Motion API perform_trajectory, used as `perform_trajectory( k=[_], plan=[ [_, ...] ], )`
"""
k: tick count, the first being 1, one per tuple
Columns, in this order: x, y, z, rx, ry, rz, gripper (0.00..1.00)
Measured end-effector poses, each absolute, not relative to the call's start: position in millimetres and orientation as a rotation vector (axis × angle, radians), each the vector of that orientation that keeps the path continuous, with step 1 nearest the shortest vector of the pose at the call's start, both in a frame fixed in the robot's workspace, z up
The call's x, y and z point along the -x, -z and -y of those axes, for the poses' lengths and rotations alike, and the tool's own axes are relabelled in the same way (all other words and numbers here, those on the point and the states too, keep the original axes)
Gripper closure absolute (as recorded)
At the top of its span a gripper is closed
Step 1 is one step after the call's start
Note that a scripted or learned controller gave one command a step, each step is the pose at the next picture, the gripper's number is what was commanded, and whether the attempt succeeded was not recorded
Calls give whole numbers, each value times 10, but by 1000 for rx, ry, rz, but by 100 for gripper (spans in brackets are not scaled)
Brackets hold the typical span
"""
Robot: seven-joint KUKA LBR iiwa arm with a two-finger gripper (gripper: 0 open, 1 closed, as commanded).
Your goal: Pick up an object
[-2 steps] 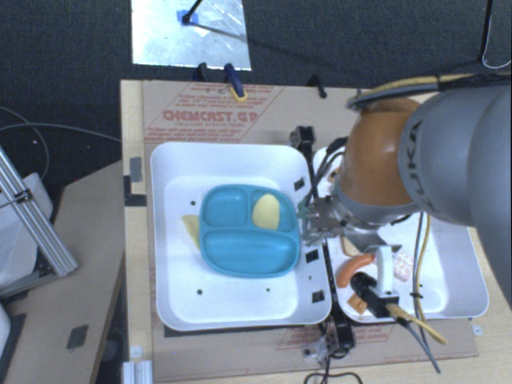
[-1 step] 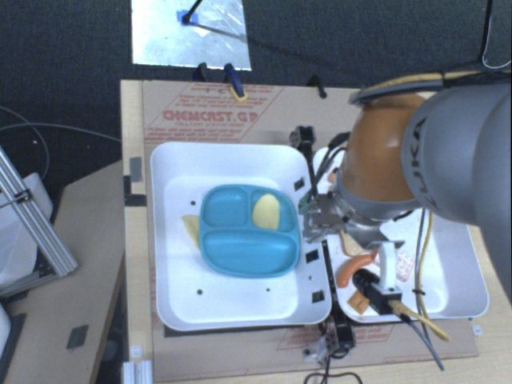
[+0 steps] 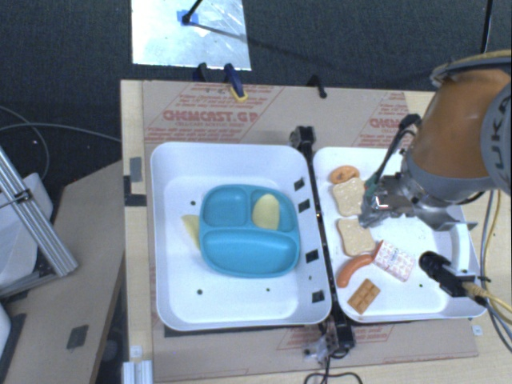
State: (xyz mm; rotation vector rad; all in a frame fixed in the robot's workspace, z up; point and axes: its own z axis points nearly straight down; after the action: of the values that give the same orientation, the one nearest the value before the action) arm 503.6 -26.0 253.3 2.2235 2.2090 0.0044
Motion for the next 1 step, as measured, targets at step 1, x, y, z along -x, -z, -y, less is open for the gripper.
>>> perform_trajectory(
  k=[1],
  plan=[
    [-5758,-1836,-28,-2212,-7,-2225,100]
  ],
)
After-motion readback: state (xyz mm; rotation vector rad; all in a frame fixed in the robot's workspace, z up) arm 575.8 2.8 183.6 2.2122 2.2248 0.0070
